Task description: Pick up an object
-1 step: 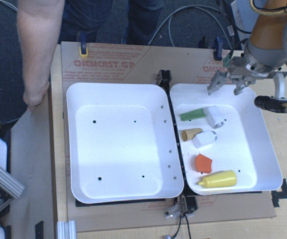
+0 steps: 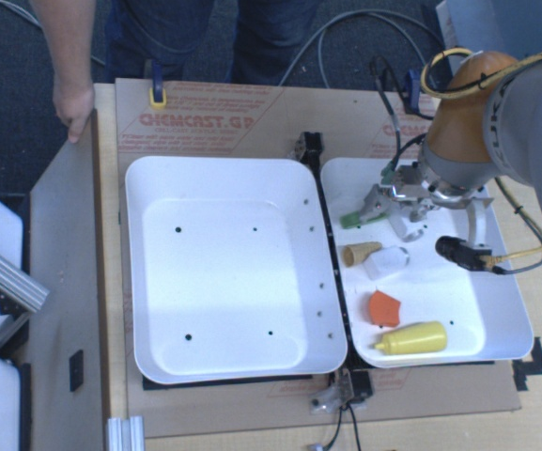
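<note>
In the bin on the view's right [image 2: 496, 313], one of two shallow white bins side by side on the bench [image 2: 108, 299], five small things lie loose. The grey arm with its orange band [image 2: 468, 111] reaches in over the far end of this bin, and the end effector [image 2: 400, 205] sits low above the bin floor. From this angle I cannot tell whether it is open or closed, or whether it has hold of anything.

A small green piece [image 2: 350, 220] lies just beside the end effector, against the bin wall nearest the other bin; whether the two touch is unclear. A little nearer the camera lies a tan cone [image 2: 362, 252] on its side, with a pale translucent piece [image 2: 386, 263] touching or almost touching its wide end. Further toward the near end are an orange-red block [image 2: 383, 308] and, beside it along the near wall, a yellow bottle-shaped toy [image 2: 411, 338] lying flat. The left bin [image 2: 224, 271] has bare white floor.

All five look like light plastic or foam toys, none fragile. The green piece is probably the closest target, but it is small and hugs the wall, so a grasp there is cramped. The orange-red block looks the easiest: chunky, with flat sides to squeeze. The bottle-shaped toy is smooth and round, best taken across its middle, and may roll. The cone tapers and could slip out.
</note>
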`<state>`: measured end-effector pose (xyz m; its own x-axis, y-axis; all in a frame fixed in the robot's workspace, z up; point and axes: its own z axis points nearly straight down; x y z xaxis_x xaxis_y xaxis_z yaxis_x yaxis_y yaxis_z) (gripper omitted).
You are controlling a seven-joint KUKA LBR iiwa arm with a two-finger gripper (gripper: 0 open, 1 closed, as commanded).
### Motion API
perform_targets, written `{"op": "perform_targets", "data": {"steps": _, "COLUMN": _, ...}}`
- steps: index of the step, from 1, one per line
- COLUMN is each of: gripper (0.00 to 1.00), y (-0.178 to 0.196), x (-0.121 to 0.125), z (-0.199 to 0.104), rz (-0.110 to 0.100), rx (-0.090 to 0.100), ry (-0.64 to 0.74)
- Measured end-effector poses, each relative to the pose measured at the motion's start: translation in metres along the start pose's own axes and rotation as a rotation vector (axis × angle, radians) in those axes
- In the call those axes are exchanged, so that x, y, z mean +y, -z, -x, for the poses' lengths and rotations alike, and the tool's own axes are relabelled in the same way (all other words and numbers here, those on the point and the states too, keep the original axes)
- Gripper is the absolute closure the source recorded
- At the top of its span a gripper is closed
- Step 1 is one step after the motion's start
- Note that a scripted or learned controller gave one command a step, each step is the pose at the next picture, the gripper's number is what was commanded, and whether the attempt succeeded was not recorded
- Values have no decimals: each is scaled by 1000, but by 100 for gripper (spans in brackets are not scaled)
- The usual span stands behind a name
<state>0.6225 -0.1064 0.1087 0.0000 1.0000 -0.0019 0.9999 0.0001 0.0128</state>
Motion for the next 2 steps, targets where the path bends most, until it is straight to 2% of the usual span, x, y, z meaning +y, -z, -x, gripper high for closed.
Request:
{"op": "perform_targets", "data": {"steps": 1, "gripper": 0, "y": 60, "x": -20, "z": 25, "rz": -10, "rx": 0, "ry": -3}}
{"op": "perform_targets", "data": {"steps": 2, "gripper": 0, "y": 53, "x": 0, "z": 60, "rz": -13, "rx": 1, "ry": -2}}
